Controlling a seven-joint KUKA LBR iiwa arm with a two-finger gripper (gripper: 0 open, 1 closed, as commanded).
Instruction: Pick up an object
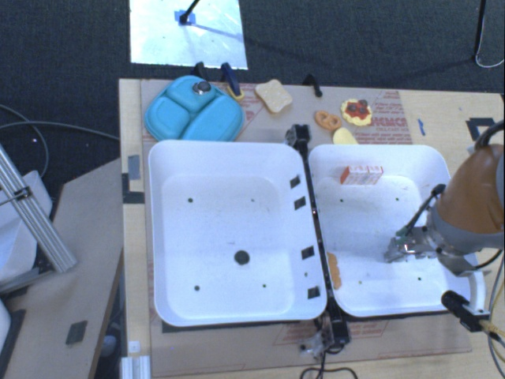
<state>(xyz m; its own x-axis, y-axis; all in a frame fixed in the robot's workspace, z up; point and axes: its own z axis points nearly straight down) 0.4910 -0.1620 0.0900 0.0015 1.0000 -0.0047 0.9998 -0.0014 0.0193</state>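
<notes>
Small red-and-white carton is lying at the right bin's far side, well apart from the gripper (its claw state impossible to tell), which is hovering nearer, low over the floor.

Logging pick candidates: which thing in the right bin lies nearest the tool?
The orange piece by the divider; the red-and-white box sits farther from the tool.

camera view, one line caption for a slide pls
KUKA arm's pincer low in the right bin, apart from the small red-and-white carton near its far wall.
</notes>
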